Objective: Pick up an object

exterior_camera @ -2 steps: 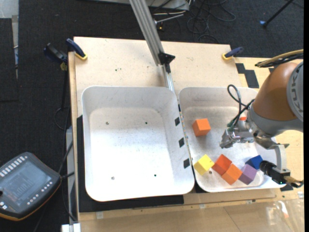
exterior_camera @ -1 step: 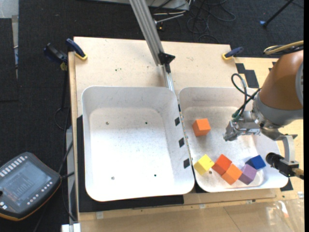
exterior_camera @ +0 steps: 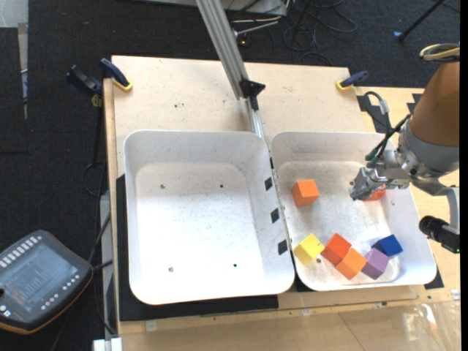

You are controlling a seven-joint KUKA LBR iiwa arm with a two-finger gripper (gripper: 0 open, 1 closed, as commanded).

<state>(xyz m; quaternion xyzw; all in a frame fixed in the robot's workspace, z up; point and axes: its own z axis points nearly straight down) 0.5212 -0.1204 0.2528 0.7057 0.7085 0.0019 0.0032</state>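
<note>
Though partly hidden, red block point(exterior_camera: 376, 193) beside tool point(exterior_camera: 363, 189)

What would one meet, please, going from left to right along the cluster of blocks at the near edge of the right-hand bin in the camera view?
Yellow block → red-orange block → orange block → purple block → blue block. The separate orange cube lies farther back, outside this row.
</note>
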